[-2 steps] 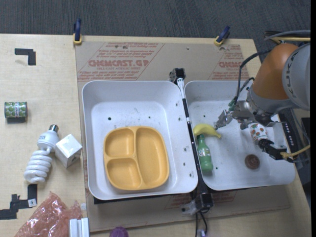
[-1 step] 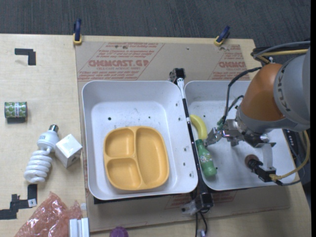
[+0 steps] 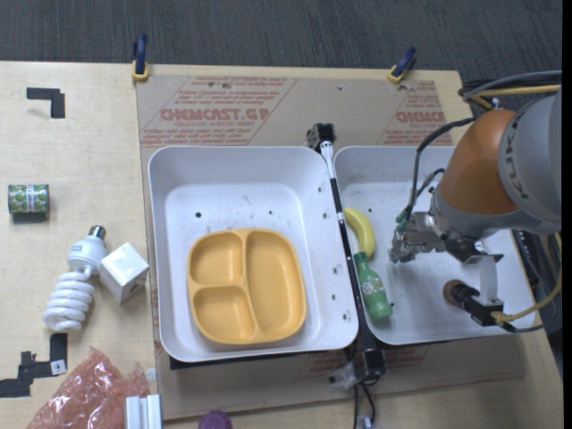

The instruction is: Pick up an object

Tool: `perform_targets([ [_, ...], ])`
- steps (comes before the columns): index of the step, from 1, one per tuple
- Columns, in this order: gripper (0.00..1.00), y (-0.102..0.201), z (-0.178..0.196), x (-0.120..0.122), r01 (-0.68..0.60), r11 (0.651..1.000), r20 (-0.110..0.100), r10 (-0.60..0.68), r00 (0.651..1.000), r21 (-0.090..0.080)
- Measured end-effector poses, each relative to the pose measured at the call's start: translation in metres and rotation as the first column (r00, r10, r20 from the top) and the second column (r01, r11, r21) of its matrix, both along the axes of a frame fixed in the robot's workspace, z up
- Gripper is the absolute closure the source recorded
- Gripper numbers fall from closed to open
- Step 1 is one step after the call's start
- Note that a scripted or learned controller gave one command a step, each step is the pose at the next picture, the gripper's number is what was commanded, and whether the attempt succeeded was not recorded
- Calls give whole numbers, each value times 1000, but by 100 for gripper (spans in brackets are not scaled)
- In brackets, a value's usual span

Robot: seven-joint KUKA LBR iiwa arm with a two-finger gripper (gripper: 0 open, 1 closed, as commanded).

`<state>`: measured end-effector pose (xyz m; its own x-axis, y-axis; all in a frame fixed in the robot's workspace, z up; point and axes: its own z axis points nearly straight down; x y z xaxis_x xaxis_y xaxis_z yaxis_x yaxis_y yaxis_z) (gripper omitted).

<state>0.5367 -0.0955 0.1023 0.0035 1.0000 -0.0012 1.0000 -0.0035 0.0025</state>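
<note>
Bins (image 3: 170, 239) sit side by side on the bench (image 3: 80, 177). Left one holds a yellow plate (image 3: 246, 286). Right bin's 9 o'clock wall has a banana (image 3: 361, 229) above a green bottle (image 3: 373, 290). The gripper (image 3: 407, 241) hovers beside them; grip state unclear.

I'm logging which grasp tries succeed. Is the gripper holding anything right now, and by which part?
Nothing is held. The gripper hangs over the right bin with nothing between its fingers; the banana and green bottle lie beside it.
</note>
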Motion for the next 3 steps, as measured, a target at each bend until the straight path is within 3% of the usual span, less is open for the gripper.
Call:
perform_targets([
  [1, 100, -79, 14, -15, -2, 1000, -1, 2, 1000, 0],
  [2, 100, -24, 44, 39, -4, 1000, -1, 4, 1000, 0],
  [3, 0, -24, 43, 38, -4, 1000, -1, 4, 1000, 0],
])
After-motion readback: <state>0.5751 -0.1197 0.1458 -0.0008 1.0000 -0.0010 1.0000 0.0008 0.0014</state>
